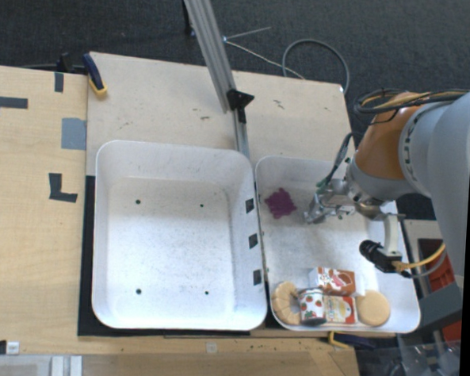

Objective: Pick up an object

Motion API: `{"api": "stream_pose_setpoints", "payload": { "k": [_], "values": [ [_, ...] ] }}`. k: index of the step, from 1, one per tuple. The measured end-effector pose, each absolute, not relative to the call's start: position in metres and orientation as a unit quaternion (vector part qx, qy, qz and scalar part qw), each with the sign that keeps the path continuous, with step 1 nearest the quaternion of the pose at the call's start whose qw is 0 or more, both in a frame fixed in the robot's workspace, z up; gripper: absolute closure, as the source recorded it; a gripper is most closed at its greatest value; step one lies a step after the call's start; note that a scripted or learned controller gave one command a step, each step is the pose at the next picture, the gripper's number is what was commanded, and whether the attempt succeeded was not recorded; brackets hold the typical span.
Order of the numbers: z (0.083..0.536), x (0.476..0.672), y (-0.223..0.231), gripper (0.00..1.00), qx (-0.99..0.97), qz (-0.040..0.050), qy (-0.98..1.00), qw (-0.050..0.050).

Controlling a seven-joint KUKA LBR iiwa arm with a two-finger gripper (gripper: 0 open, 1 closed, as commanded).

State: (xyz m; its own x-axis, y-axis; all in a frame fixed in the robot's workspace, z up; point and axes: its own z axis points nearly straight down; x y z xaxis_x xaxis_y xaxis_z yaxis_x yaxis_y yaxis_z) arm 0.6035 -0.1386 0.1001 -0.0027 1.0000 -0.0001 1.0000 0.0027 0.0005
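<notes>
End effector point(317, 214) just right of squarish purple object point(280, 203), no clear long axis; grip state unclear.

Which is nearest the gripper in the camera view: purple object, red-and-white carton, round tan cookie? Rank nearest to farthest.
From the gripper in the right bin:
1. Purple object, just to its left in the view.
2. Red-and-white carton, below it, toward the bin's near edge.
3. Round tan cookie, in the near right corner.
</notes>
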Motion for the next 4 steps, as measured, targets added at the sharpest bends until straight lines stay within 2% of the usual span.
{"api": "stream_pose_setpoints", "payload": {
  "k": [2, 3, 4],
  "values": [
    [0.216, 0.597, -0.143, 1.0, 0.706, 0.0016, 0.708, 0.002],
    [0.215, 0.597, -0.143, 1.0, 0.707, -0.0003, 0.708, -0.001],
    [0.228, 0.593, -0.088, 1.0, 0.705, 0.0005, 0.709, -0.001]
  ]
}}
